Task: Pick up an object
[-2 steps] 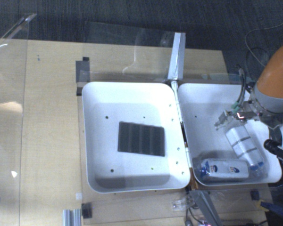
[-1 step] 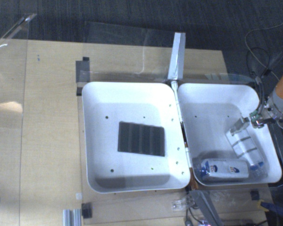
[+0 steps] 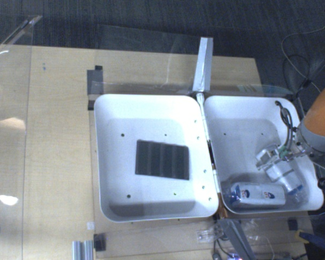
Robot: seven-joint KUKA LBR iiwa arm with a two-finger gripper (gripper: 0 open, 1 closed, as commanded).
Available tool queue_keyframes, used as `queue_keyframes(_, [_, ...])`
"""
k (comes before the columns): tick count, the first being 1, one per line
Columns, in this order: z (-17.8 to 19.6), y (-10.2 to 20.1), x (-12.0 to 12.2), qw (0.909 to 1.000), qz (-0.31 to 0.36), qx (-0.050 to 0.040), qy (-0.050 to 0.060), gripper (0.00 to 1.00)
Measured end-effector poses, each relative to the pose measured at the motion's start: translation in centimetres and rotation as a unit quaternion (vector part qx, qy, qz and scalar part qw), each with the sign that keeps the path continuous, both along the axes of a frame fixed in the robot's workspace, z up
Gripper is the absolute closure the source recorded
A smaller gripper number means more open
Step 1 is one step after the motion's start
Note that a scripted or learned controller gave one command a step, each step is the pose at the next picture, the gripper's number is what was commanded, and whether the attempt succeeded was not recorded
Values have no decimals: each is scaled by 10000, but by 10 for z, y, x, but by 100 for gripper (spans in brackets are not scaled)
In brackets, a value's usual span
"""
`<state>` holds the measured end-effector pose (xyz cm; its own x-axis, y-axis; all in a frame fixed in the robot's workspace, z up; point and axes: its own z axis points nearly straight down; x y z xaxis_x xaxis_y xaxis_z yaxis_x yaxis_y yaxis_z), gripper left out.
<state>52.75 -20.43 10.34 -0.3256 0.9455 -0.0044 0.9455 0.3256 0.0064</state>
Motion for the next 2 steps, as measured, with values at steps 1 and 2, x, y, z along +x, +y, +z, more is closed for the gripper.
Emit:
queue_keyframes(1, [-11,-1,4,9996,268,-14,-38,0])
queue_keyframes(2, [1,0,7,9996,289,-21,-74,100])
